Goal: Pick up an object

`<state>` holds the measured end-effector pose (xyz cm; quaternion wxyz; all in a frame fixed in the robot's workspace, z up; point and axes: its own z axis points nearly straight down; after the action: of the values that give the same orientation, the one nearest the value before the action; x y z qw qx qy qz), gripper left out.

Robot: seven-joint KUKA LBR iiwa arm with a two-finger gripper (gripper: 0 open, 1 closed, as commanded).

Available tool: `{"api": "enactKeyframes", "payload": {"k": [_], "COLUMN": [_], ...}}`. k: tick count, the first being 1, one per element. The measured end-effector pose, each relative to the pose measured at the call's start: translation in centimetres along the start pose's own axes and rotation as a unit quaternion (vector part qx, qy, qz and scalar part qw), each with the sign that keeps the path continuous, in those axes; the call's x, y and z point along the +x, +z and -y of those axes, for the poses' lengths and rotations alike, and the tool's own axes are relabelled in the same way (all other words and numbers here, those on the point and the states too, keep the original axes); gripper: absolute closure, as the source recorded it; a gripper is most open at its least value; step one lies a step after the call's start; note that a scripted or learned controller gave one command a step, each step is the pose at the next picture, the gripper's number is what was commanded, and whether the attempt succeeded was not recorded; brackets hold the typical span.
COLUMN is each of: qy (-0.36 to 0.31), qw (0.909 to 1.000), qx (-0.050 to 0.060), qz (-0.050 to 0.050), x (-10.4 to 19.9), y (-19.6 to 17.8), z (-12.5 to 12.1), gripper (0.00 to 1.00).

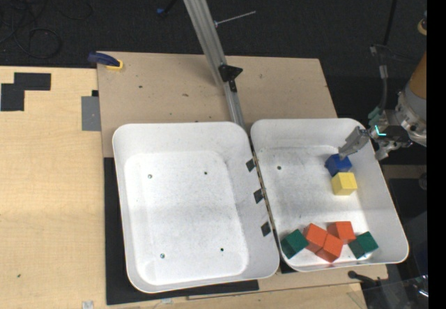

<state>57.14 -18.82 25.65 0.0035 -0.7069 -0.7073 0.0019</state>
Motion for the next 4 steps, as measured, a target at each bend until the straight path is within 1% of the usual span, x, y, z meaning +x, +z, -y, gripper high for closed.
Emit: {"api": "enactKeyframes", "payload": {"k": [1, 2, 3, 4], "qy": [0.0, 0.0, 0.001, 0.003], "qw": [1.0, 1.0, 1.0, 1.0], "qx": [-0.002, 0.0, 0.0, -0.009], "qz": [0.001, 0.0, 0.0, 0.003], "x": [0.0, -0.1, -0.1, -0.3], "y": [-0.3, 4.1, 9.0, 13.2], "z": [-0.1, 0.2, -0.6, -1.3], "gripper": [0.0, 0.0, 0.0, 0.0]}}
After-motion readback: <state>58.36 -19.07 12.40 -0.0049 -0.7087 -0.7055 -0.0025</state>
